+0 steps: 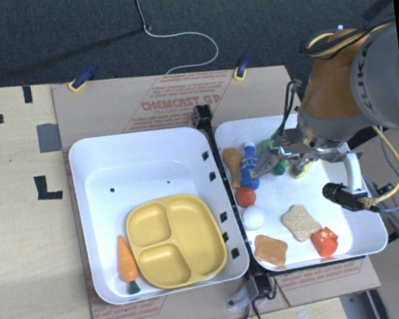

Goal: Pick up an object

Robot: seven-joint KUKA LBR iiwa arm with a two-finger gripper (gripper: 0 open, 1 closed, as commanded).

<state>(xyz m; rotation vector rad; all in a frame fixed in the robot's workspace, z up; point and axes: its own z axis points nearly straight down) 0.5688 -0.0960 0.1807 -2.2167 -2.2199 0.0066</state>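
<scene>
Gripper [284, 158] hangs low in right bin [368, 243], near its back wall; can't tell its state. Bottle [249, 165] lies just beside it, w/ tomato [245, 197] and egg [253, 219] in front. Bottle prob light, stiff, slick plastic; best taken across the mid-body.

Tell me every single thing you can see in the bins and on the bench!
Bins: two, white, side by side on the cardboard.
Divided plate: one, yellow, left bin.
Toy carrot: one, orange with green end, left bin, beside the plate.
Bottle: one, blue with white cap, right bin, near the divider.
Ball: one, red-orange, right bin, below the bottle.
Egg: one, white, right bin.
Bread slices: two, tan, right bin's front.
Red piece: one, right bin's front corner.
Cardboard sheet: one, brown, under the bins.
Clamps: two, blue-yellow, cardboard's far edge.
Gripper: one, over the right bin.
Arm: one, grey and orange, from the right.
</scene>
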